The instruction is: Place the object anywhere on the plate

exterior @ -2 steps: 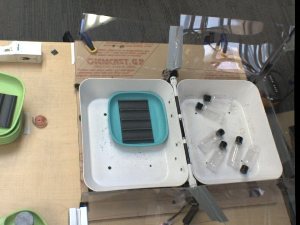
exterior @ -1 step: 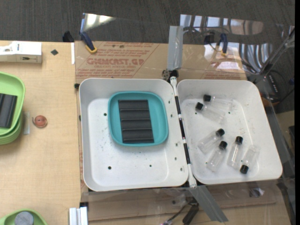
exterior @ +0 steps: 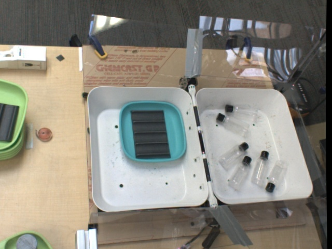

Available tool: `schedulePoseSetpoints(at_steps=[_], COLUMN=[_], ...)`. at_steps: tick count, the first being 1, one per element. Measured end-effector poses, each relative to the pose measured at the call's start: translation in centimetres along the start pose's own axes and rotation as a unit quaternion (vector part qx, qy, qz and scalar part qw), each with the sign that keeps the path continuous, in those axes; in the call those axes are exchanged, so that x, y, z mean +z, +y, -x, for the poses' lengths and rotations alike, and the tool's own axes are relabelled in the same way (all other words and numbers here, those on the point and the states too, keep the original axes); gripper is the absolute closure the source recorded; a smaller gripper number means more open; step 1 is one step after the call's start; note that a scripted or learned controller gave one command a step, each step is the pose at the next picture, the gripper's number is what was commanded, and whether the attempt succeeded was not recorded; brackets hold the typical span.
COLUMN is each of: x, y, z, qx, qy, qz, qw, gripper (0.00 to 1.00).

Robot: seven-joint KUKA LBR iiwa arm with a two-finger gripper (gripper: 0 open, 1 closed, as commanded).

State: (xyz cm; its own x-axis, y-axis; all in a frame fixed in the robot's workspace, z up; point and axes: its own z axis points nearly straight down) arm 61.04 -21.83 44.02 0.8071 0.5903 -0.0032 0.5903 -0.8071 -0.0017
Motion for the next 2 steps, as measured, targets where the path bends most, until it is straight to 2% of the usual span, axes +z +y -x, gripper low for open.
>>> schedulePoseSetpoints(at_steps=[1, 2], x=[0.09, 0.02], y=[0.93, 1.20], z=[-0.71, -0.97], qx=[0.064, 0.131], qy=[0.000, 0.000], qz=[0.000, 0.000], qw=[0.9979, 0.9914], gripper=[0.00, 0.00])
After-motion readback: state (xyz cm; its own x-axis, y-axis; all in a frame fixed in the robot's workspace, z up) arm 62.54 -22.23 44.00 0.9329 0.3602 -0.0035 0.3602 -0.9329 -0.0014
